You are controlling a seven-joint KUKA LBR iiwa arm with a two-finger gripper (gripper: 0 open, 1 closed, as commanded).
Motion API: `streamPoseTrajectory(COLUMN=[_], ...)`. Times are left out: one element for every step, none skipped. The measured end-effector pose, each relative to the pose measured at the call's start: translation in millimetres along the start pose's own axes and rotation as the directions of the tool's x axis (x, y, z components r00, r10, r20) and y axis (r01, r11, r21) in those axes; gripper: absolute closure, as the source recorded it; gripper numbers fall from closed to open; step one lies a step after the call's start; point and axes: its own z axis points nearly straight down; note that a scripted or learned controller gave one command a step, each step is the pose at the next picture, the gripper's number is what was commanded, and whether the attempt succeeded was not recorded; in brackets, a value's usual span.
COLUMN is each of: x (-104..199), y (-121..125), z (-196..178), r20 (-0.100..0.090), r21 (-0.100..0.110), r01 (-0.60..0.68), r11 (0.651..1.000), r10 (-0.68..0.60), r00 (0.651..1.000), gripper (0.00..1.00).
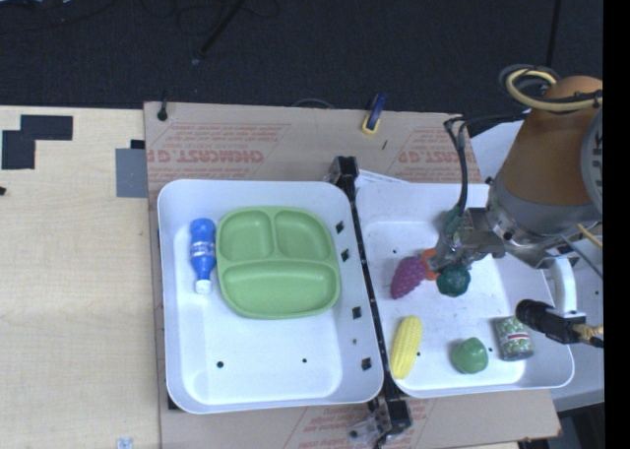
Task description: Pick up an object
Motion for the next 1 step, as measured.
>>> streamPoseTrajectory(x=[56.3], y=[-1.5], z=[-8.0], r20=[0.000], r21=[-0.001], r01=[0.001], r11=[1.000], r10=[-0.001], r00=[1.000], gripper=[1.00])
